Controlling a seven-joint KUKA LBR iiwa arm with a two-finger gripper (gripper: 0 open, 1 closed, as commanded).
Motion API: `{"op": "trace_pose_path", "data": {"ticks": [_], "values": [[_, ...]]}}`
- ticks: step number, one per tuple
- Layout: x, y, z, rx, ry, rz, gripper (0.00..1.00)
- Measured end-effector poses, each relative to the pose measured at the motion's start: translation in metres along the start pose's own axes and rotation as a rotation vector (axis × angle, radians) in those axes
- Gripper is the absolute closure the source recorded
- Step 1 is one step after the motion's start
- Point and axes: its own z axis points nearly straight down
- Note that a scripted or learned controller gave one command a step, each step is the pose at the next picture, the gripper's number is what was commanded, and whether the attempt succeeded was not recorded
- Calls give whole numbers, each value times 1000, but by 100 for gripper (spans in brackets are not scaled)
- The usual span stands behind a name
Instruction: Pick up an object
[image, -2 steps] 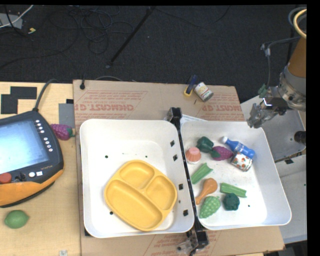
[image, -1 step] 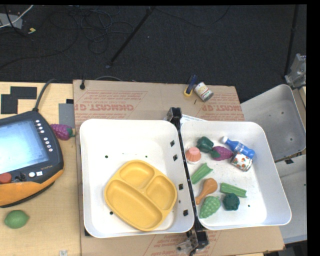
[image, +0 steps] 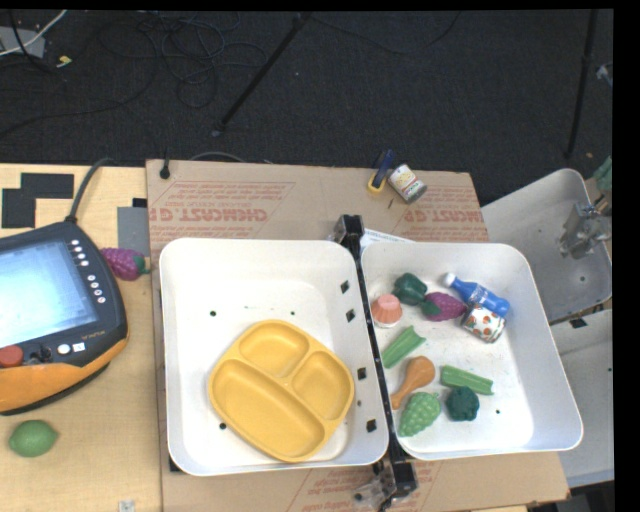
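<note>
Left bin (image: 190, 270): shallow, white, on the worktop's left half; held a yellow divided plate (image: 282, 389) toward its near right corner, three compartments facing up.
Right bin (image: 535, 400): shallow, white, edge to edge with the left bin; held all the small toy items.
Blue bottle (image: 477, 294): lay on its side near the right bin's far right corner, white cap toward the far edge.
Spotted cup (image: 484, 323): white with red dots, touching the blue bottle's near side.
Purple item (image: 442, 306): lay just left of the spotted cup, beside a dark green pepper (image: 409, 289).
Pink cup (image: 387, 310): sat near the right bin's left wall, far half.
Green bean pod (image: 402, 346): lay tilted, just nearer than the pink cup.
Orange drumstick (image: 414, 378): lay at a slant near the bin's middle, thin end toward the left wall.
Light green bumpy fruit (image: 419, 412): rested at the near left corner, touching the drumstick's thin end.
Green stick (image: 466, 380): lay near the middle right, with a dark green broccoli (image: 462, 403) just nearer.
Outside the bins: a small can (image: 406, 183) on the cardboard beyond the far edge; a purple toy (image: 124, 262) and a lime (image: 33, 438) to the left, near a control pendant (image: 52, 310).
Gripper: state could not be told.
</note>
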Motion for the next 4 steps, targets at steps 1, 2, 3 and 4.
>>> {"op": "trace_pose_path", "data": {"ticks": [1,2,3,4], "values": [[-20,29,-111,-22,-7,-7,100],[-22,22,171,4,2,-4,100],[53,33,40,-26,-3,-12,100],[-27,35,-44,-21,-9,2,100]]}}
